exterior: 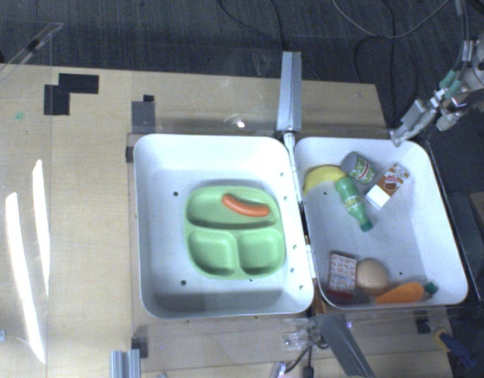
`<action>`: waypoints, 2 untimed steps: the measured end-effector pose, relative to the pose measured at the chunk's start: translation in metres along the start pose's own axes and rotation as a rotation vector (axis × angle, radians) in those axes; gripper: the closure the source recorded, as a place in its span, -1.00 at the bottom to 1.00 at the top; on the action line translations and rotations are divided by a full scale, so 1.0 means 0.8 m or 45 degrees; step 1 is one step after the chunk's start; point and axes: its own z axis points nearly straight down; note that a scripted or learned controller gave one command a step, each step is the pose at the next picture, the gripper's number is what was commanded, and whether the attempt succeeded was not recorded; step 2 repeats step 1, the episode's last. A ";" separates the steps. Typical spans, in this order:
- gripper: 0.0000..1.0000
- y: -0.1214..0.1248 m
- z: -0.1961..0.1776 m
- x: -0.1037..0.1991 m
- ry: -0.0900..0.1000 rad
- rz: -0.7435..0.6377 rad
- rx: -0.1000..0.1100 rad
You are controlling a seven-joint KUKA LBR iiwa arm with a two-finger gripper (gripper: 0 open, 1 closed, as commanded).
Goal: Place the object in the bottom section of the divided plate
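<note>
Two bins sit side by side on the desk. The left bin holds a divided plate at its middle, with a sausage in the plate's far section. The right bin has a bottle, can and carton toward the back, and a box, ball and carrot along the near wall.
</note>
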 end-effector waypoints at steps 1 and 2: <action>-1.00 -0.012 0.000 0.006 0.000 0.007 0.000; -1.00 -0.012 0.000 0.006 0.000 0.007 0.000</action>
